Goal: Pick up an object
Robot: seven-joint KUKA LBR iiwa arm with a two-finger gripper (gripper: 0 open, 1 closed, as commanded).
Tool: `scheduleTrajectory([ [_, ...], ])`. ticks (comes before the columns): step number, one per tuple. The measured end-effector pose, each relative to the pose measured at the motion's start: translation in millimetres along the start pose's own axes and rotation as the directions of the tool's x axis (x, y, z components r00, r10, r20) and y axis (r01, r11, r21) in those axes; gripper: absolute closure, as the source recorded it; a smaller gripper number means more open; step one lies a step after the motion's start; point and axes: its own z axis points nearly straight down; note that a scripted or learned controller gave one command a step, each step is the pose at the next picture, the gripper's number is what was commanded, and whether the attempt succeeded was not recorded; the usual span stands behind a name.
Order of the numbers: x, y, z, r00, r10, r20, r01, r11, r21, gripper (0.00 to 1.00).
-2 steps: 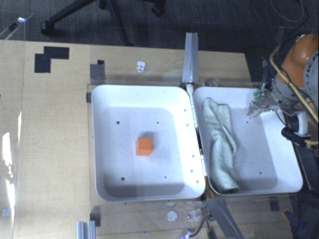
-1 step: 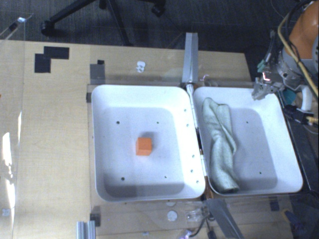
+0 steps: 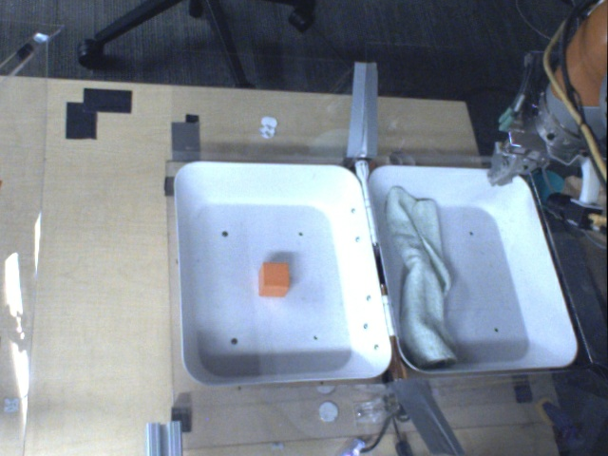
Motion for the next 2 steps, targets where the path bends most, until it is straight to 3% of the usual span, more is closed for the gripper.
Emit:
scheduleTrajectory([
  [1,21.8,-33.4,-39.8,0.988,0.154,-0.001,-0.154,0.988,0.001,1.0],
  [2,16.2,-7.8,3.9,0.99,0.14,0.0,-0.14,0.99,0.001,1.0],
])
